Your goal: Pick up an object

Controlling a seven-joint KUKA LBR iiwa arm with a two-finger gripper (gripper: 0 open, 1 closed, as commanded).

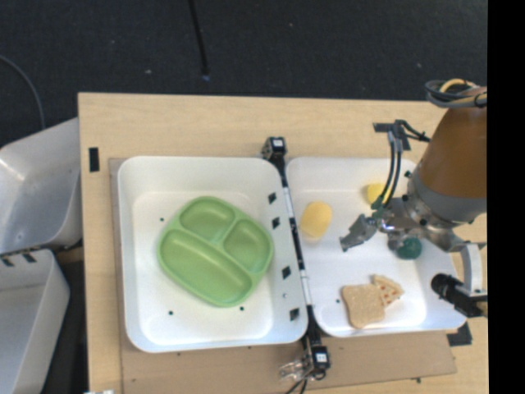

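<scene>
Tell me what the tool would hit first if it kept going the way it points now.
The tool points left across the right bin. Going straight on, it would probably meet the yellow object near the divider first, though height is hard to judge from this slanted view.

A pale wooden bench [189, 125] bears two shallow white bins, left [135, 302] and right [328, 179], touching side by side.

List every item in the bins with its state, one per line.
Green plate: flat in the left bin, right way up, nothing on it.
Yellow lump: loose in the right bin, near the divider.
Toast: flat in the right bin.
Pizza slice: touching the toast.
Yellow piece: part hidden by the arm.
Teal thing: under the arm, part hidden.
Gripper: above the right bin, holding nothing visible.
</scene>
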